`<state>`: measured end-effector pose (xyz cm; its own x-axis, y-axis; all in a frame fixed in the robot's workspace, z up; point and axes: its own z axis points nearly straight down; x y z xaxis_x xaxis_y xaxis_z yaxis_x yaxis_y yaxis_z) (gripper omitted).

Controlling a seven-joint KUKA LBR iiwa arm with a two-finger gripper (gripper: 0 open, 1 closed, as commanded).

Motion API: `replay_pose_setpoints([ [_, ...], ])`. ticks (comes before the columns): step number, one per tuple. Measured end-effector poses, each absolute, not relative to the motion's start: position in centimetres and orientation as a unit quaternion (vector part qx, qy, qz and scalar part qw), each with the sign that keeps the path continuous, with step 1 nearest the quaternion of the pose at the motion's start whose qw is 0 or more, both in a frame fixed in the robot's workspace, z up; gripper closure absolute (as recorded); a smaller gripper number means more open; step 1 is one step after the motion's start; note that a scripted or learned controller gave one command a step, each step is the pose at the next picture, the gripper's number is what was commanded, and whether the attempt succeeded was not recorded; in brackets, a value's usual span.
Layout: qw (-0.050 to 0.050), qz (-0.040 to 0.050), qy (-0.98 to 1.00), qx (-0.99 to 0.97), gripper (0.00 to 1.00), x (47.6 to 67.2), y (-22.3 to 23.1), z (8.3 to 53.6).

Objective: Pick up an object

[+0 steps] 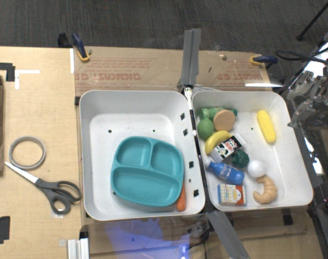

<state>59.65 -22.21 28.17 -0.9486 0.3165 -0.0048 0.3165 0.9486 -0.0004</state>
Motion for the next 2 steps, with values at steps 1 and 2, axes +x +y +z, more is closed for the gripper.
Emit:
replay_pose_setpoints([
  [1,0.001,-0.0003,0.991,0.134,0.0,62.5,-22.2,15.8],
  [2,-0.001,0.002,0.973,0.23,0.0,63.1,-21.8,9.1],
])
